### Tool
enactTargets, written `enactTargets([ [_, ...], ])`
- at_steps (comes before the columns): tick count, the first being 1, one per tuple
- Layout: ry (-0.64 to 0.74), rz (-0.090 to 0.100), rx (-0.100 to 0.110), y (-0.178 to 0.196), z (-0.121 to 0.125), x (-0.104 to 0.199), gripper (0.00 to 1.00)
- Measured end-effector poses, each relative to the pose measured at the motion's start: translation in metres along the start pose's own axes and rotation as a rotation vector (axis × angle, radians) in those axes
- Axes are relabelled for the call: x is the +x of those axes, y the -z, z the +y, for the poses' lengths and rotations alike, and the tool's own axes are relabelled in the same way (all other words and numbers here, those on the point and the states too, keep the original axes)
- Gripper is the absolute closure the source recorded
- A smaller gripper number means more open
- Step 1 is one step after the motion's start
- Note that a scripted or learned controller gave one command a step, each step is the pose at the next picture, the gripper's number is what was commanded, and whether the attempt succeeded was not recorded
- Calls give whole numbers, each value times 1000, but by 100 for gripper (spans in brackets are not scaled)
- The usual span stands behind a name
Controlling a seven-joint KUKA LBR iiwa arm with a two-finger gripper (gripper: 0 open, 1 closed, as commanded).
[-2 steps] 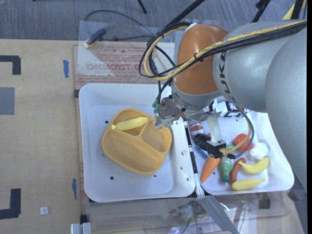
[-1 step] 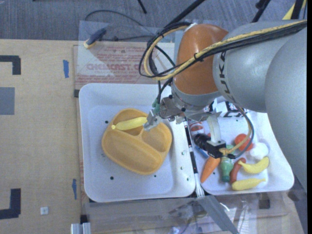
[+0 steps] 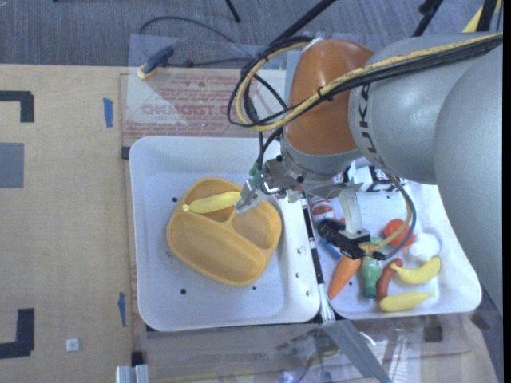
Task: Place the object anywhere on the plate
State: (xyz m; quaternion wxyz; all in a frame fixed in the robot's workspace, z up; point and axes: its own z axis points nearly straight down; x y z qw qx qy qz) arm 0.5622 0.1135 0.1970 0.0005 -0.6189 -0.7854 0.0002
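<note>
Camera view: tool (image 3: 249, 191) pinches right end of small yellow plastic banana (image 3: 211, 203) over orange divided plastic plate (image 3: 227, 250). Banana likely light, stiff, slick; curved middle gives surest grip.

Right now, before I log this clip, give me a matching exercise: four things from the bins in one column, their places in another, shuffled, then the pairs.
Things:
1. yellow banana
2. divided plate
3. carrot
4. gripper

Places:
A. right bin, near the divider
B. at the banana's right end, over the plate
C. left bin's floor
D. across the plate's upper compartment

Pairs: 1-D, 2-C, 3-A, 4-B
</note>
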Motion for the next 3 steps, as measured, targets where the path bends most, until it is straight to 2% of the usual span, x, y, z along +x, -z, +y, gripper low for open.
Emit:
enactTargets([
  [3, 0, 0, 0, 0, 0, 0, 0],
])
